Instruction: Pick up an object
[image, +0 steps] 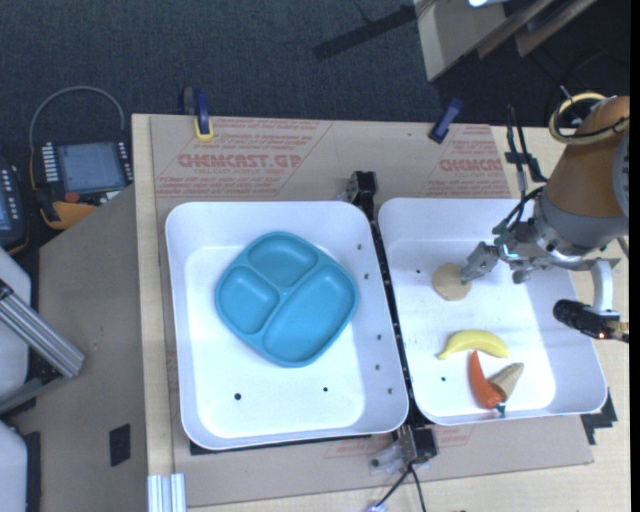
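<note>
from the camera view, my jaws (478, 266) hang in the right bin (420, 225), touching a small tan round object (451, 284); released or clenched, i cannot tell. it looks light, stiff and smooth, so i'd pinch across its middle.

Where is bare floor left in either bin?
Left bin: strip below the blue plate. Right bin: patch above the tan piece. Crowded around the banana, carrot and cone.
</note>
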